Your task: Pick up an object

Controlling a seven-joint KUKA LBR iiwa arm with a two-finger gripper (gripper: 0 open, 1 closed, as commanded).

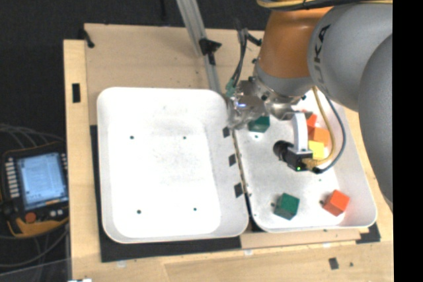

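My gripper hangs over the upper left part of the right bin, close to the divide between the bins. A dark green block lies right under and beside it; whether it is gripped is hidden by the wrist. Another green block sits near the bin's front edge, and an orange block lies to its right. A cluster of orange, yellow and red pieces lies at the bin's right side, partly behind a cable and a small black camera unit.
The left bin lies beside the right one. A metal pole slants up from the back of the bench. The big grey and orange arm covers the right bin's back corner. A handheld screen sits off the bench at left.
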